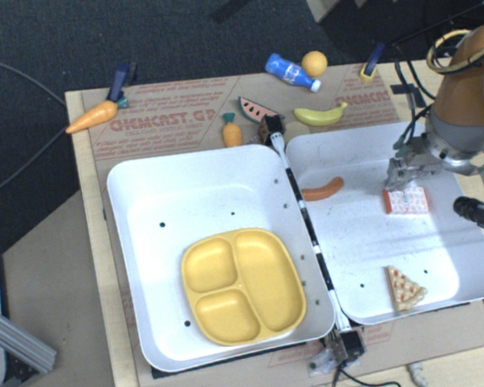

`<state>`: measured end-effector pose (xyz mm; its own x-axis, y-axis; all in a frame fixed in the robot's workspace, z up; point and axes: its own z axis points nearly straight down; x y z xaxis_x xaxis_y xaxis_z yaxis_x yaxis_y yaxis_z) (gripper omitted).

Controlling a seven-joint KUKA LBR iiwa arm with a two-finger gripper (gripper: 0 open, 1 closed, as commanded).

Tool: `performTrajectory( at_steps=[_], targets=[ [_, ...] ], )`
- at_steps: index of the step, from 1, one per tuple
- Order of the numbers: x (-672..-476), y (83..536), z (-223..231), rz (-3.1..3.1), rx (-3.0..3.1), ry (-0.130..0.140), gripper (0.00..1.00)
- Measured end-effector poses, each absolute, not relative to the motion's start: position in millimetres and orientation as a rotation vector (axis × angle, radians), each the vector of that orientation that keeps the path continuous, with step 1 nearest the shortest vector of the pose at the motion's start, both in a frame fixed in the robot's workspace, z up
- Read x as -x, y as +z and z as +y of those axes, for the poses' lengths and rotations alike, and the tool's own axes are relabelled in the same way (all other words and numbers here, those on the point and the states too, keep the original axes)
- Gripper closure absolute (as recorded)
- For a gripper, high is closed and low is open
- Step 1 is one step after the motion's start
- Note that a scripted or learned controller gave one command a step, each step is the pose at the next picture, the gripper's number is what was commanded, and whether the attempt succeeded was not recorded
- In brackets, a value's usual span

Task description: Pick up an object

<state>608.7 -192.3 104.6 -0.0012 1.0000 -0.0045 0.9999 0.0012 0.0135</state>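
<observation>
Left white bin (138, 201) has a yellow plastic three-compartment plate (243, 284) sitting toward its near edge, nothing in the compartments. Right white bin (461, 266) holds an orange toy sausage (322, 190) up by its far-left corner, a pink-and-white square wafer-looking block (407, 201) near the far-right, and a toy pizza slice (404, 287) at the near edge. The gripper (407, 174) sits right over the block's far edge; can't tell whether it's open or gripping anything.

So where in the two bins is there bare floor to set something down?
Left bin: bare strip above the yellow plate. Right bin: open middle between sausage, pink packet and pizza slice. Crowded by the gripper over the packet.
</observation>
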Motion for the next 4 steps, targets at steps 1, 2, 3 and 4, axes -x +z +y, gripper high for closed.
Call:
performTrajectory(
  at_steps=[1, 2, 3, 4],
  targets=[
    [-566.5, 150.1, -212.6, 2.221, -2.222, -0.001, 1.00],
    [-592.3, 147.2, -204.2, 2.221, -2.218, 0.001, 1.00],
    [-646.1, 146.7, -208.5, 2.221, -2.217, 0.001, 1.00],
    [-609.0, 148.5, -209.5, 2.222, -2.222, -0.002, 1.00]
  ],
)
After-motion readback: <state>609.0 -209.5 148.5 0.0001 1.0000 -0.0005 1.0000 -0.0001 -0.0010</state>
